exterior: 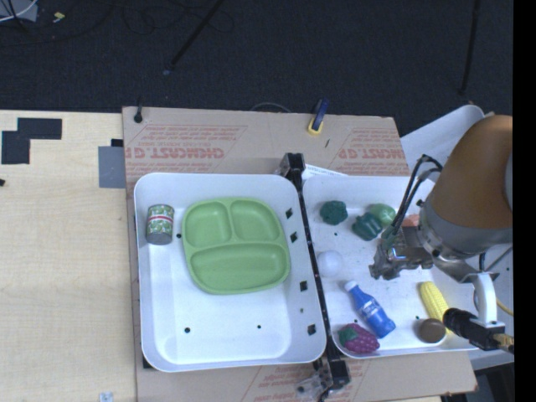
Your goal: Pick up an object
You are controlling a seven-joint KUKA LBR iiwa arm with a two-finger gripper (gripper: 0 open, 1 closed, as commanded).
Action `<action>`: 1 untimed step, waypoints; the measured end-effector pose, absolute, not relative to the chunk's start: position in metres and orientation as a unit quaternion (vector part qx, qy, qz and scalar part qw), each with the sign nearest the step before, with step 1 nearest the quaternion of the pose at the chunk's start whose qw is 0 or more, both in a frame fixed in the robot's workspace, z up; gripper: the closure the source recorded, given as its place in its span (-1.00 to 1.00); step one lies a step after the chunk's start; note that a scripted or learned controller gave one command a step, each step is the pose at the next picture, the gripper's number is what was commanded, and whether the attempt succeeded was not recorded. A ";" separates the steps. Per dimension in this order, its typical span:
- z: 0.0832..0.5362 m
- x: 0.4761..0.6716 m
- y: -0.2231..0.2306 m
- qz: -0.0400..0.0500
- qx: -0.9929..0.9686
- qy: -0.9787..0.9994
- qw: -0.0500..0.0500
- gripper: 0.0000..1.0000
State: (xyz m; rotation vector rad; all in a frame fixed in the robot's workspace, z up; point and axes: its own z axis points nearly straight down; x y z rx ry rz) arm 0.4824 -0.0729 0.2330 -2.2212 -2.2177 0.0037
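In the right bin, right half of frame — gripper hangs low over bare white floor, arm coming in from the right edge.
Fingers: dark and blurred against the wrist; can't tell if wide or narrow, nothing visibly between them.
Nearest candidate: blue bottle, lower centre of the right bin, just below-left of the gripper, lying on its side at a slant, white cap toward upper left.
Look: blue body, white cap, small label patch.
Handling (judgement): light, rigid plastic, round and likely slick — may roll; take it across the body mid-length, not the cap.
Neighbours: purple grapes touching or just beside its lower end; yellow corn to the right; green toys at upper part of bin.
Left bin: green divided plate, small can at its upper left.
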 end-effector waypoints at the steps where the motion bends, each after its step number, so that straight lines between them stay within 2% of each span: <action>1: 0.229 0.492 -0.059 0.001 -0.707 -0.707 0.001 1.00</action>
